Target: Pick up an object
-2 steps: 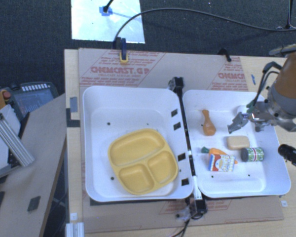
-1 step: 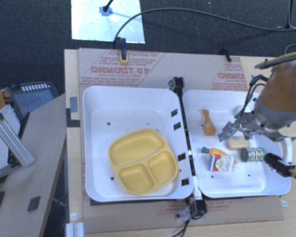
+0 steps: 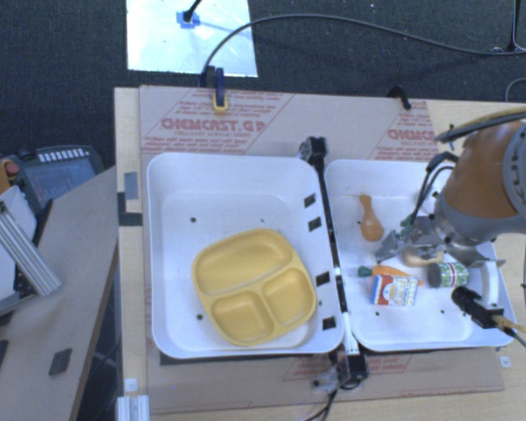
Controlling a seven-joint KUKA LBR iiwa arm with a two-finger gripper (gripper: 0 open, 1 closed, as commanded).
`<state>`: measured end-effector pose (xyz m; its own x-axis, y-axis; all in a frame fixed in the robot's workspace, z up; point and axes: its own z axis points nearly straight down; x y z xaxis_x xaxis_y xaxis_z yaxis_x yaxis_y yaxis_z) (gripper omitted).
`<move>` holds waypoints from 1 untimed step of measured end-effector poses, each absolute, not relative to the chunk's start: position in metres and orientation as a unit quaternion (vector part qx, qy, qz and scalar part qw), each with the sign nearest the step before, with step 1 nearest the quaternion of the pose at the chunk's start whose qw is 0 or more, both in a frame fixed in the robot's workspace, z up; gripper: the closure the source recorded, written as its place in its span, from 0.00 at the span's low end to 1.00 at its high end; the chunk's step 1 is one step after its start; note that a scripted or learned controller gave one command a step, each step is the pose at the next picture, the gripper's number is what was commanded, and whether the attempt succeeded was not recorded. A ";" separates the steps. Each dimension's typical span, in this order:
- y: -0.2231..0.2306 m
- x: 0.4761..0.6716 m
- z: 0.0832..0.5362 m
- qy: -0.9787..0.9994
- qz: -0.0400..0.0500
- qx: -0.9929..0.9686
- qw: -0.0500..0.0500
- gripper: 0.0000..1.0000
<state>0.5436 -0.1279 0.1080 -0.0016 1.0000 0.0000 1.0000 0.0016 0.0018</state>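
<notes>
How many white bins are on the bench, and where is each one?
2. The left bin holds the yellow divided tray. The right bin holds the small objects, and the arm reaches into it.

yellow tray (image 3: pixel 250 288), white bins (image 3: pixel 171 235), orange spoon (image 3: pixel 369 218), orange-and-white carton (image 3: pixel 396 289)

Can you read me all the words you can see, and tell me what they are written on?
"CHEMCAST G P", in red, twice on the brown board under the two white bins: clearly at the left, cut off and slanted at the right.
Small carton in the right bin: its print is too small to read.
Little bottle beside it: its label is too blurred to read.
Grey device at the left: nothing readable.
</notes>
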 end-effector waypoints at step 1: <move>-0.129 0.545 0.121 0.708 0.002 0.707 0.003 1.00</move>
<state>0.5454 -0.1291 0.1211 -0.0014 1.0000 -0.0020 1.0000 0.0015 0.0063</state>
